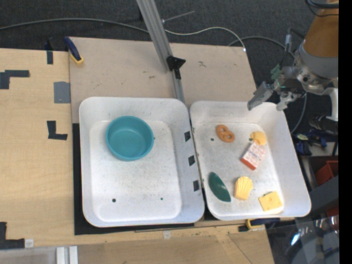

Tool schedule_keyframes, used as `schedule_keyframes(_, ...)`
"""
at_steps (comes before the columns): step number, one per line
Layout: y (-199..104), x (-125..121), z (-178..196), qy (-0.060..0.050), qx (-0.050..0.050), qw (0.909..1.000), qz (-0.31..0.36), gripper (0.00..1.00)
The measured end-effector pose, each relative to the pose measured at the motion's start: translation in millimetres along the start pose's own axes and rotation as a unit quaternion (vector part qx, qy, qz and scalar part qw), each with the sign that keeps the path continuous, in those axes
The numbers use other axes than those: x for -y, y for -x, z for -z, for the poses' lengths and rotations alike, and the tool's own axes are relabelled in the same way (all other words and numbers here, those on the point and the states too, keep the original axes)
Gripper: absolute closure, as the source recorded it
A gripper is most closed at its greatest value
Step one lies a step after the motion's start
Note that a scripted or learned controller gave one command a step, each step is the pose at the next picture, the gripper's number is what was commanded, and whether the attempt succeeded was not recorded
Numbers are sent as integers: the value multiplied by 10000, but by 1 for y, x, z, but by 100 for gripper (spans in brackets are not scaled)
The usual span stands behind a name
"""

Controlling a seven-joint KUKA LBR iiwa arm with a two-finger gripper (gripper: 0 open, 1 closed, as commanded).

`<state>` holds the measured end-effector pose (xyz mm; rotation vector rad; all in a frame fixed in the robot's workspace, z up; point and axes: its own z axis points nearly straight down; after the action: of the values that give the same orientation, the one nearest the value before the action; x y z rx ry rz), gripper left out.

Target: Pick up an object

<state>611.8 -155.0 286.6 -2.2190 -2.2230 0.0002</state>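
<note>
My gripper (269, 100) hangs over the far right rim of the right bin (294, 164), open, with nothing between its fingers. Below it in that bin lie a brown pretzel (224, 133), a small orange-yellow piece (258, 138) and a red and white carton (253, 156). Nearer the front are a dark green leaf-shaped piece (219, 187), a yellow shell-shaped piece (243, 187) and a yellow block (270, 201). The gripper touches none of them; the orange-yellow piece is the closest.
A teal bowl (130, 138) sits in the left bin (93, 202). A slanted metal post (159, 32) rises behind the two bins, its base near their shared rim. Cables run over the dark floor at the back.
</note>
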Motion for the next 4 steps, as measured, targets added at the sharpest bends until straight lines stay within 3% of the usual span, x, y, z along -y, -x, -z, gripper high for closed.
schedule_keyframes(1,0,0,0,-1,3,10000,5,0)
schedule_keyframes(3,-18,-5,-112,-31,0,10000,4,0)
schedule_keyframes(4,-25,5,-166,-38,-1,10000,-1,0)
